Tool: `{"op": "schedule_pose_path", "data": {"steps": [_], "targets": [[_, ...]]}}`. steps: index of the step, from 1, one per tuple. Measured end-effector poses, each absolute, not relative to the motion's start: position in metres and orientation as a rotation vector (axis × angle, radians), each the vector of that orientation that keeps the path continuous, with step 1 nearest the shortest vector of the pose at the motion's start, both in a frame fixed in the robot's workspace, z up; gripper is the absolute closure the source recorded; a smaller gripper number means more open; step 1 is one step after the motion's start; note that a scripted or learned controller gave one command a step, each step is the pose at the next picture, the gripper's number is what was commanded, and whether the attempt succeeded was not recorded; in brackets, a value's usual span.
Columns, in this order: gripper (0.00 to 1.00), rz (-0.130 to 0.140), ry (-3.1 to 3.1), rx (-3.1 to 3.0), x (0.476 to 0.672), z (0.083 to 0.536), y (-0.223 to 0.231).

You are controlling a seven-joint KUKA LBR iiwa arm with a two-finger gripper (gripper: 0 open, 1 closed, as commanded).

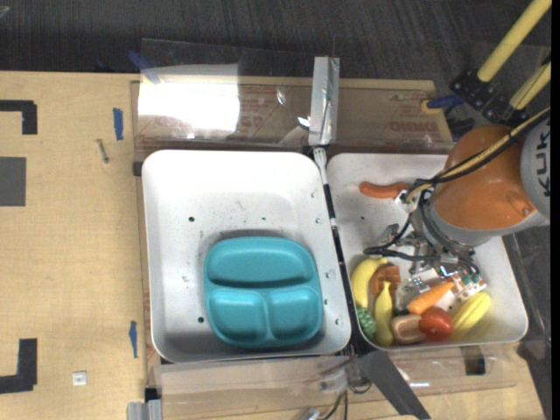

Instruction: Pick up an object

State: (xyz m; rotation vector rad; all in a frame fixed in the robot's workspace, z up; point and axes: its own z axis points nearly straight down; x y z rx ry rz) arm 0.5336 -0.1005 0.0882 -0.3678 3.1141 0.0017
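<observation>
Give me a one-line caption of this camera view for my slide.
Grey arm's claw lowered over a toy food pile in the right white bin; teal divided plastic tray in the left white bin.

Two bins side by side on the surface point(61, 261).
The end effector point(429, 265) hangs over the right bin point(516, 322), toy food point(420, 309) piled just beneath it. Well to its left, a divided tray point(261, 289) lies in the left bin point(175, 199).

The tan bench point(61, 234) carries two white bins: the right bin point(516, 322) lies under the gripper point(429, 274), the left bin point(166, 234) just beside it, away from the arm.
</observation>
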Motion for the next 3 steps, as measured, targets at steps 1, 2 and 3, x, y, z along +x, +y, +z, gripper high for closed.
{"op": "schedule_pose_path", "data": {"steps": [1,2,3], "targets": [[0.0,-0.001,3.076,-0.585,0.639,0.088,-0.106],[0.0,-0.002,3.128,-0.189,0.552,0.088,-0.138],[0.0,0.0,3.134,-0.05,0.649,0.102,-0.15]]}}
